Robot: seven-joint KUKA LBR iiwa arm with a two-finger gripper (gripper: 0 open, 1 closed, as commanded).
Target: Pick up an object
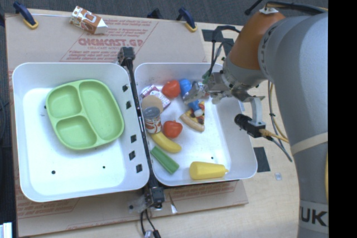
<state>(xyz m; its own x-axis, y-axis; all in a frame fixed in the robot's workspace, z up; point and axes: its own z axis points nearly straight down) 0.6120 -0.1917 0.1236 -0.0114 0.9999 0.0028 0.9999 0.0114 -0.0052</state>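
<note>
In the right bin [237,142] lie several toy foods: a red tomato [171,88], a blue item [186,86], a pizza slice [194,118], a second red piece [173,129], a banana [166,142], a green cucumber [163,159], a yellow block [207,170] and a small can [150,119]. My gripper [197,96] is low in the bin's far right part. It hangs just above the pizza slice and right beside the blue item. The wrist hides whatever is directly under it.
The left bin [33,170] holds a green divided plate [85,113]. A small carton [86,19] lies on the cardboard behind the bins. Blue clamps [187,18] grip the board's far edge. The arm's bulk [290,64] covers the bench's right side.
</note>
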